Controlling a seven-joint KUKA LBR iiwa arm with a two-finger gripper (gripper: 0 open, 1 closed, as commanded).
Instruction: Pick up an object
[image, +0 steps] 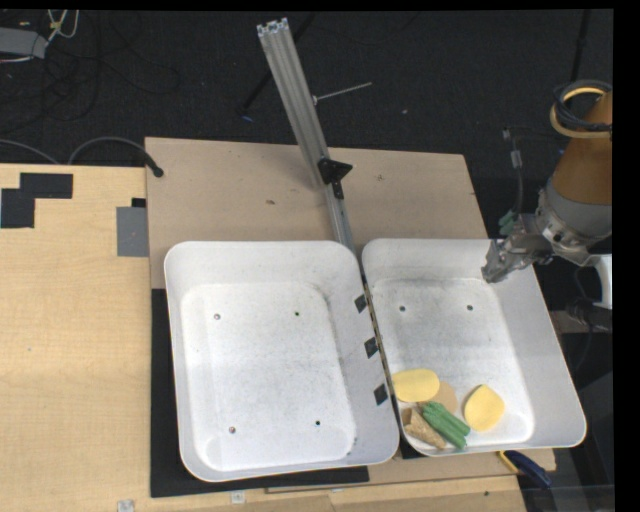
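Note:
In the near corner of the right bin (520, 330) lie several small objects: a yellow oval piece (416, 385), a second yellow rounded piece (484, 407), a green elongated item (445, 424) and a tan lumpy item (424, 430) beside it. My gripper (497, 264) hangs at the far right edge of the right bin, well away from those objects. Nothing shows between its fingers.
The left bin (265, 360) stands beside the right one, with black clips (371, 345) along the shared rim. A slanted aluminium rail (305, 120) rises behind the bins. A light wooden tabletop (70, 330) lies to the left.

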